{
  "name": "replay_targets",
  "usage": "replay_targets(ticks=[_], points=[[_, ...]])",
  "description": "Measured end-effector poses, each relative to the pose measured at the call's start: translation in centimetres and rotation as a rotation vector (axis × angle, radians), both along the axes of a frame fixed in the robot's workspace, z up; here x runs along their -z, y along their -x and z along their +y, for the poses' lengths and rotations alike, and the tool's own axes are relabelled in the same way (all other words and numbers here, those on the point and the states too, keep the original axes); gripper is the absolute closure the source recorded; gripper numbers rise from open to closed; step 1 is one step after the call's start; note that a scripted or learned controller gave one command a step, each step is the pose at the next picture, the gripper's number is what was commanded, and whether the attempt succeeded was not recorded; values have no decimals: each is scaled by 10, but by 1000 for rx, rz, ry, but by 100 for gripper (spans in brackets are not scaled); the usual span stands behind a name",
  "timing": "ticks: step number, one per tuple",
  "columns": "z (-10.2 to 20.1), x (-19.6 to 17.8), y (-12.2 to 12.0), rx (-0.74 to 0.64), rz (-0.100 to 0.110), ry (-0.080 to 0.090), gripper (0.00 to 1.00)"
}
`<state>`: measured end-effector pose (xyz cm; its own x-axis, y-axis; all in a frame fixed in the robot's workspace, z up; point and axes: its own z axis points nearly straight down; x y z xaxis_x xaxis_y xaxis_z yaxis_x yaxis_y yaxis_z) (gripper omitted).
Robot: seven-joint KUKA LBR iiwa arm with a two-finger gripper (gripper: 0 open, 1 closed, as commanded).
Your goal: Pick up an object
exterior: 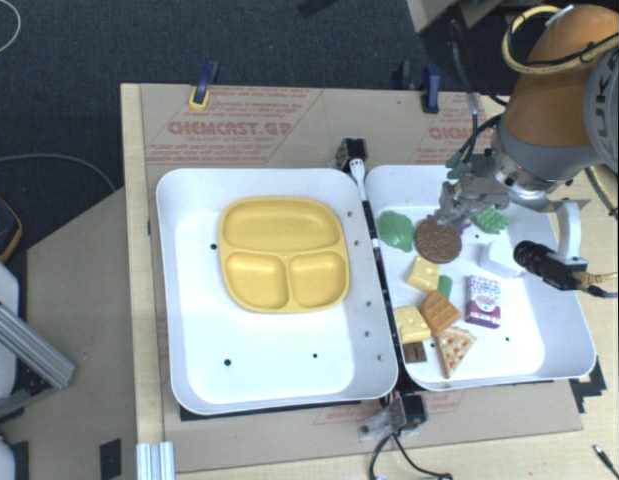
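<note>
The right bin (549, 360) holds several toy foods. A brown round patty (438, 242) lies near its back left, beside a green lettuce leaf (394, 230). My gripper (458, 211) reaches down from the right and sits right over the patty's upper edge; whether it touches the patty I cannot tell. A second green piece (492, 220) lies just right of the gripper. In front are a yellow cheese cube (423, 273), a purple and white packet (483, 300), a brown waffle piece (440, 313), a yellow cheese slab (410, 323) and a pizza slice (454, 348).
The left bin (189, 348) holds a yellow three-compartment tray (285, 251). A black camera unit (545, 262) on the arm hangs over the right bin's right side. Clamps (200, 90) sit on the bench's far edge.
</note>
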<state>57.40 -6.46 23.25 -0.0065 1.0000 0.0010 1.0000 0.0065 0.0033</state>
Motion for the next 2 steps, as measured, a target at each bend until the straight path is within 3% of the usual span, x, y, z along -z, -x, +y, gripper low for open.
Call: replay_targets(ticks=[2], points=[[107,-3,-26,2,-1,1,100]])
